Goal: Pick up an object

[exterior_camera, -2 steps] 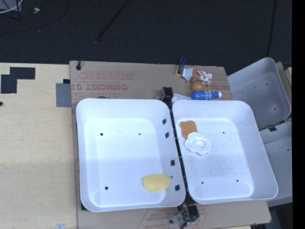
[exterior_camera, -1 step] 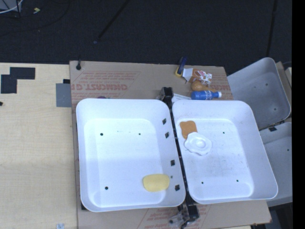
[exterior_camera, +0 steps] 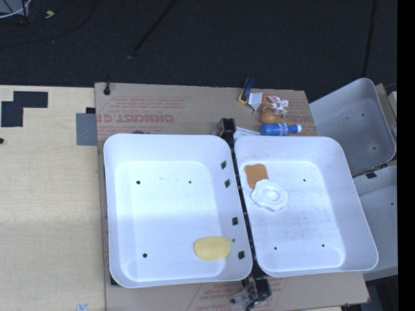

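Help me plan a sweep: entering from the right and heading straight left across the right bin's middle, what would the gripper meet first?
Probably the white fried-egg toy, which overlaps an orange piece at its far left; this depends on sweep height.

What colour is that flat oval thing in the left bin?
Pale yellow. The oval object shows clearly in the camera view.

Orange piece (exterior_camera: 255,174) half under egg (exterior_camera: 270,195)

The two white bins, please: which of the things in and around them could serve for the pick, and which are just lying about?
For the pick:
- yellow piece, left bin
- orange-brown piece, right bin
- white fried-egg toy, right bin, overlapping the orange-brown piece

Lying about, on the board behind the bins:
- blue bottle
- brown toy
- blue and yellow item
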